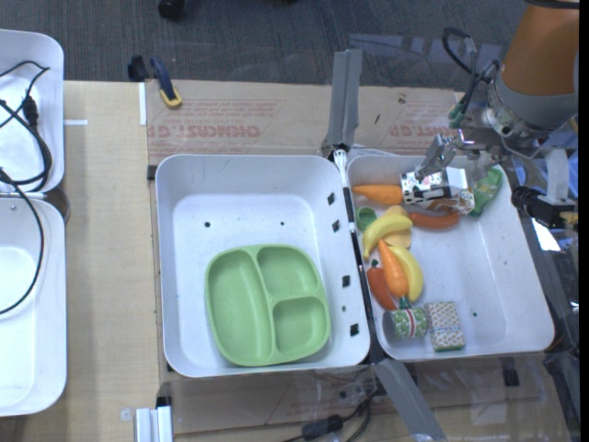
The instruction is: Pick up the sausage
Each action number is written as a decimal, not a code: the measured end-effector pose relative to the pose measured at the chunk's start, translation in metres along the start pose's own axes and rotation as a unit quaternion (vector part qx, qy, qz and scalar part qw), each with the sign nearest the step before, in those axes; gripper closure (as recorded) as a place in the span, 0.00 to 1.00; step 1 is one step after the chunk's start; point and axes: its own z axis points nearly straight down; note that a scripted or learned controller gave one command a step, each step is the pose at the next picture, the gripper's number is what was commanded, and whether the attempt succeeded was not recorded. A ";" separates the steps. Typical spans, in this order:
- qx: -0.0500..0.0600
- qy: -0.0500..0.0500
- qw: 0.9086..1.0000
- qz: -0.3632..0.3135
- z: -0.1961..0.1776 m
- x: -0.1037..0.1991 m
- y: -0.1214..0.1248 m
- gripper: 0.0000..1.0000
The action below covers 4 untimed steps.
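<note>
**A:** ok so going left to right: the left white plastic bin (175,247) just has a light green three-compartment plate (269,304) sitting lower-middle in it. Nothing to do with the job.

**B:** yeah, all the action's in the right white bin (515,320). Where's the sausage though?

**A:** I think it's the reddish-brown curved sausage (434,218) near the top of that bin, lying flat, right under the gripper (431,188). An orange carrot (379,193) lies just left of it, and a yellow banana (388,225) curls right below.

**B:** so which step are we at?

**A:** looks like the reach/descend bit to me. The gripper hovers just above the sausage's left half. Whether its fingers are spread or closed, honestly can't tell, too much cabling and bracket in the way. Nothing's visibly between them.

**B:** next move?

**A:** I'd guess straddle the sausage across its short width and drop straight down. Tight spot: carrot and banana crowd the left end, and a green leafy toy (488,190) sits at the right end.

**B:** and lower down?

**A:** second carrot and banana pile (401,273), a small green can (403,321), a checkered green box (446,324). Well apart, not a problem.
</note>
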 end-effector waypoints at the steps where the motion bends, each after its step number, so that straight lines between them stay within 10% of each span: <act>1: -0.001 -0.001 1.000 0.025 0.105 -0.038 0.049 0.00; 2: -0.001 -0.002 1.000 0.025 0.096 -0.039 0.049 1.00; 3: -0.007 -0.003 1.000 0.016 0.117 -0.030 0.052 1.00; 4: -0.008 -0.003 1.000 0.016 0.116 -0.030 0.052 0.00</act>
